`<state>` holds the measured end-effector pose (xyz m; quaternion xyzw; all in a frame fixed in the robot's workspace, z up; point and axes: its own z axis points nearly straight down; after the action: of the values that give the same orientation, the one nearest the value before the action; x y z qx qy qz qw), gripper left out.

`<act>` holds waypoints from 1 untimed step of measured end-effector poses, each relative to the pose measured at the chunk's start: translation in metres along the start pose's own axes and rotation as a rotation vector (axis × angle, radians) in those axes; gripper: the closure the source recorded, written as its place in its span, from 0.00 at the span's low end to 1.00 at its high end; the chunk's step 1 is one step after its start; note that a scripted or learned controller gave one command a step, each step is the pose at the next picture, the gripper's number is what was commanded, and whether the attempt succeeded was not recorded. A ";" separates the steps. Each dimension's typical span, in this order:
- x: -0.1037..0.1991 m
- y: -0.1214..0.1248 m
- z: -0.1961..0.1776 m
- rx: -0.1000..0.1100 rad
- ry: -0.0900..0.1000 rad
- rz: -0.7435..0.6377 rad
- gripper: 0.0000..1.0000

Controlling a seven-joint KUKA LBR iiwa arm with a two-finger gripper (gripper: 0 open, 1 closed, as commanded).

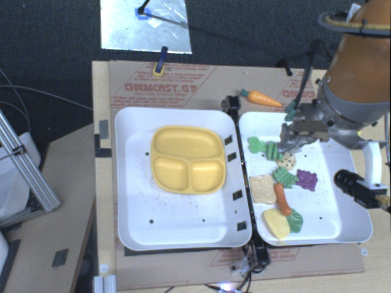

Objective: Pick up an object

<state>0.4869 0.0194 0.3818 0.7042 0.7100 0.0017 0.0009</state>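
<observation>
The right bin (pixel 342 224) holds several toy foods: a green piece (pixel 259 145), a speckled cookie (pixel 285 160), a green ridged piece (pixel 284 176), purple grapes (pixel 306 179), a pale bread slice (pixel 263 189), a small carrot (pixel 282 200), a yellow piece (pixel 276 223) and a green leafy piece (pixel 295 220). My gripper (pixel 288 140) hangs low over the bin's upper left, just above the cookie and beside the green piece. Nothing shows between its fingers.
The left bin (pixel 131 218) carries a yellow divided plate (pixel 186 159). An orange carrot (pixel 263 98) lies on the cardboard behind the right bin. A blue and yellow tool (pixel 160 61) rests near the foil sheet (pixel 145 17) at the back.
</observation>
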 end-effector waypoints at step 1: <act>0.038 0.000 -0.024 -0.001 0.000 0.000 1.00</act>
<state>0.4869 0.0570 0.4060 0.7043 0.7099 0.0021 0.0011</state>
